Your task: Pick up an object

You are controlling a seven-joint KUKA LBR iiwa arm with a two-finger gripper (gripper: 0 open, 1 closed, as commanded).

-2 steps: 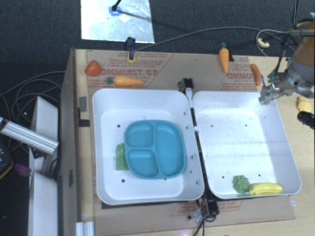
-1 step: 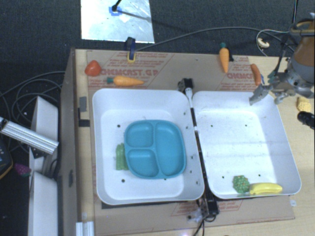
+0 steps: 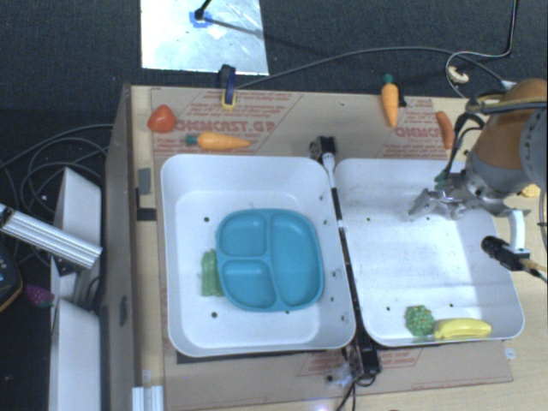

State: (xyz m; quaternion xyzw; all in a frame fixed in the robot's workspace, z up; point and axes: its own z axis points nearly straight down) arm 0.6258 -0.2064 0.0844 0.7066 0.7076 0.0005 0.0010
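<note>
On the table, the right white bin holds a green broccoli toy and yellow plastic banana at its near edge. The pincer, splayed and grasping nothing, should descend squarely over one.

Arm reaches leftward, end effector spread and holding nothing.

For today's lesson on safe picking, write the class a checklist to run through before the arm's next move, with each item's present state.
1. Targets in sight: banana and broccoli lie at the right bin's near edge: ok.
2. Tool over the right bin: ok.
3. Tool above a target: not ok, it hangs near the far side.
4. Tool free of load: nothing seen between the fingers: ok.
5. Finger opening: cannot tell.
6. Target spacing: banana and broccoli lie close together, contact unclear: cannot tell.
</note>
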